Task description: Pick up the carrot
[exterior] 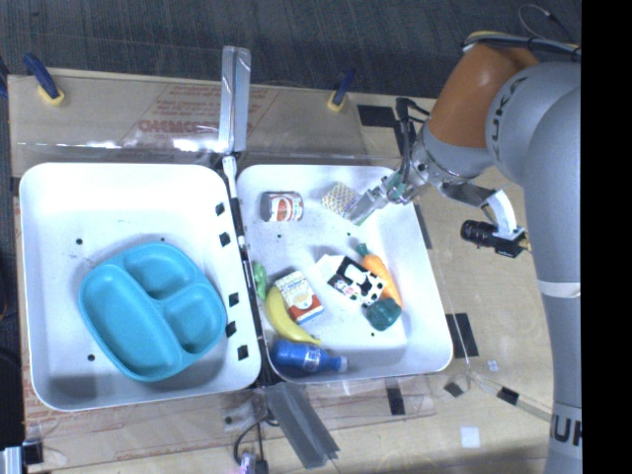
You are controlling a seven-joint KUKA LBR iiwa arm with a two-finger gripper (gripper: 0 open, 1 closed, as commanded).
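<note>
Hovering upper right of centre, the gripper sits just above the carrot in the right bin, can't tell the jaws tbh.

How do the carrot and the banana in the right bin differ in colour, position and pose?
The carrot is orange; the banana is yellow. The carrot lies toward the bin's right side beside the black-and-white box; the banana lies near the left wall by the small carton. The carrot looks straight, the banana curved. Both lie flat.

orange carrot, blue tray
</note>
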